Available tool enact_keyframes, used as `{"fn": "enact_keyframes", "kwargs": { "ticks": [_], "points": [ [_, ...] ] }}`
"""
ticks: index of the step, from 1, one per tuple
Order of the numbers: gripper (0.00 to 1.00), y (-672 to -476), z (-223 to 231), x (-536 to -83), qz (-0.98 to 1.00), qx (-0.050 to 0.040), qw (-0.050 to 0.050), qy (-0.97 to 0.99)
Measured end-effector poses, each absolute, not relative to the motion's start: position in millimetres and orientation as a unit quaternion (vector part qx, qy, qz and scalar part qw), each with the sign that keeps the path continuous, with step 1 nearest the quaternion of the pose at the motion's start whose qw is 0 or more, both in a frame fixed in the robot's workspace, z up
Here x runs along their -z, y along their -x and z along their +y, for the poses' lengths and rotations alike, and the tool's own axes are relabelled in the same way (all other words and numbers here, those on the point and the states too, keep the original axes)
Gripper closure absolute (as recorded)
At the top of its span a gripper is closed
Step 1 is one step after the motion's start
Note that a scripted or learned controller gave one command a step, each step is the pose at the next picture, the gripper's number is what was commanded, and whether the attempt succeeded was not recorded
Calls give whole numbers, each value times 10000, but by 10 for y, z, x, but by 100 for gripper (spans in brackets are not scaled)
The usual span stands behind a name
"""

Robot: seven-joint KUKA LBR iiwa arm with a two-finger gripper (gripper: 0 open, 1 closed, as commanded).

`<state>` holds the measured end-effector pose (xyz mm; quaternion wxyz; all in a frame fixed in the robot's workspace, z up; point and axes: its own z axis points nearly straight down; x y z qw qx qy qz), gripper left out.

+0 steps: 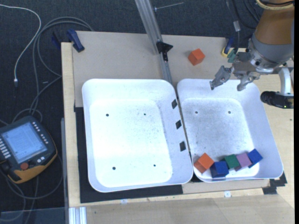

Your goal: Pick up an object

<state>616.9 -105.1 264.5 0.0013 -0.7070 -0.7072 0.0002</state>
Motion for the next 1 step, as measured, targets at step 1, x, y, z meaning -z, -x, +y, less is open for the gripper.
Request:
{"fn": "enact_keyframes", "kwargs": {
  "ticks": [1],
  "points": [
    [100,-6177,-1046,-2760,-7076,9,2,7066]
  ]
}}
